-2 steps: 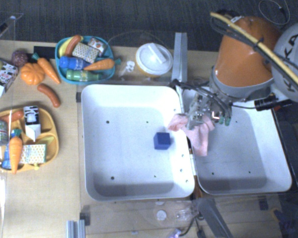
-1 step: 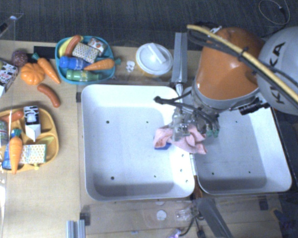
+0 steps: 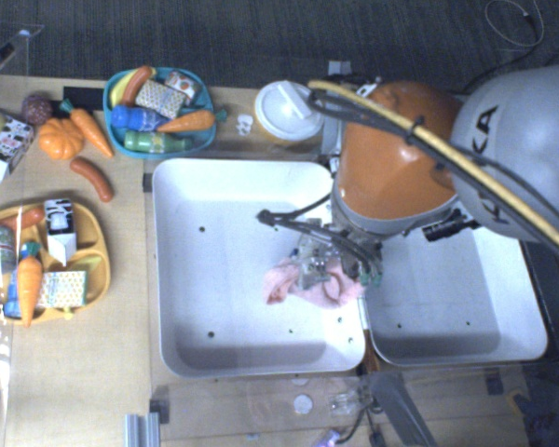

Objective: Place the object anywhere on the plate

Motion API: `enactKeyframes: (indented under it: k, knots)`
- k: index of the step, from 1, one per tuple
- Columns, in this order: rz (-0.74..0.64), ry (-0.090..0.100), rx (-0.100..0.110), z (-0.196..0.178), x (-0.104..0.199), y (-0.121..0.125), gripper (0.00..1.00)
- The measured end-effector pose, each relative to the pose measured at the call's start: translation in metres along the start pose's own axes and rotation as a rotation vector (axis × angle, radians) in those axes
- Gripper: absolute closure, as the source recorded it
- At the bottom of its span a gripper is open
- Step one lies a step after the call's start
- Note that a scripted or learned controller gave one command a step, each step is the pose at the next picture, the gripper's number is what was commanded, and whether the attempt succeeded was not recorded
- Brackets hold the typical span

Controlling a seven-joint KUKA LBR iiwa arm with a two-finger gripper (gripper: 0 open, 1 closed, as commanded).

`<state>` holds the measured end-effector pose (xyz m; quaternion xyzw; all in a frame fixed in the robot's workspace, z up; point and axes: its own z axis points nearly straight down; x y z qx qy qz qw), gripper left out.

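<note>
Pink object (image 3: 298,285) – white bins (image 3: 214,250) – grey arm (image 3: 512,147), orange band (image 3: 391,156).

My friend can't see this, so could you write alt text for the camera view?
A grey and orange robot arm reaches down over a crumpled pink cloth in the left white bin, its gripper right above it. Toy food fills a yellow tray and blue bowl nearby.

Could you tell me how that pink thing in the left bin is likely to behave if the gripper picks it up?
The pink thing looks crumpled and folded like cloth, so it would probably sag and drape rather than hold its shape. It seems thin, so likely light. Lying flat on the left bin floor under the gripper, it should not roll, though a push may bunch it up.
</note>
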<state>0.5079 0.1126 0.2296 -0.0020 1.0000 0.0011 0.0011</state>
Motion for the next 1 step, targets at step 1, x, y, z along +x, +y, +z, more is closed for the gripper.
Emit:
enactKeyframes:
  k: [1]
  knots:
    - [0.001, -0.001, 0.0, -0.0003, -0.0002, -0.0002, 0.0]
